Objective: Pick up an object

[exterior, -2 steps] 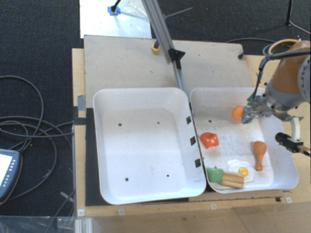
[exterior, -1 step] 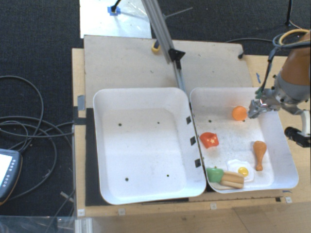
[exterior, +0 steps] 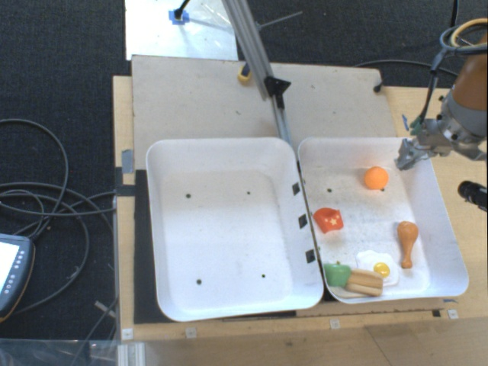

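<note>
Overhead, the gripper (exterior: 406,157) hangs at the far right rim of the right bin (exterior: 438,204), just beside an orange ball (exterior: 375,178); whether its jaws are parted or closed cannot be told. Scattered through that bin lie a red toy pepper (exterior: 329,219), a toy chicken drumstick (exterior: 407,242), a toy fried egg (exterior: 379,266), a green toy vegetable (exterior: 336,273) and a tan bread roll (exterior: 364,282). Alongside, the left bin (exterior: 164,227) shares the counter (exterior: 198,97).
</note>
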`<state>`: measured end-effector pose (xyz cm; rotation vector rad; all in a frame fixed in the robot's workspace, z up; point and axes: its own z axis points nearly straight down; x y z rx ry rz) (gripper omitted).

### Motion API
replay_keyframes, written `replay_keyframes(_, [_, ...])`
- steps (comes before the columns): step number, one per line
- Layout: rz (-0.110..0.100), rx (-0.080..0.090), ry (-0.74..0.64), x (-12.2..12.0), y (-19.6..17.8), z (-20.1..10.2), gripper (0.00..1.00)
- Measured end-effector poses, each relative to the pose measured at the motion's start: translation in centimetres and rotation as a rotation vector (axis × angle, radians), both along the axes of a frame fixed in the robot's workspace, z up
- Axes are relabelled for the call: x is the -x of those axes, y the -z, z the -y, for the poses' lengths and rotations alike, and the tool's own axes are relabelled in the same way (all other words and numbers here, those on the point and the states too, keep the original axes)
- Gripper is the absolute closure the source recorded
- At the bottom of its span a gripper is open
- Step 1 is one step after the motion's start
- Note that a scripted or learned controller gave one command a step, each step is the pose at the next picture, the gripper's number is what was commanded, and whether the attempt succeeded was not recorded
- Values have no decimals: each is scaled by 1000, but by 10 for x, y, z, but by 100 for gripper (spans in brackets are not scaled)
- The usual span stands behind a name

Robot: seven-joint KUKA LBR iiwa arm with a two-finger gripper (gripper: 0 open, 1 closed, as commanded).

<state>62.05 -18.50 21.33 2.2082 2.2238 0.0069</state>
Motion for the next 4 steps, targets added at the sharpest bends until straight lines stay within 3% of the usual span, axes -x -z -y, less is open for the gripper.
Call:
replay_keyframes(1, [-4,-1,1,-1,-13,0,100])
replay_keyframes(3, [-7,-4,-4,-2,-33,-103,100])
replay_keyframes(4, [-8,-5,-3,-4,-20,-154,100])
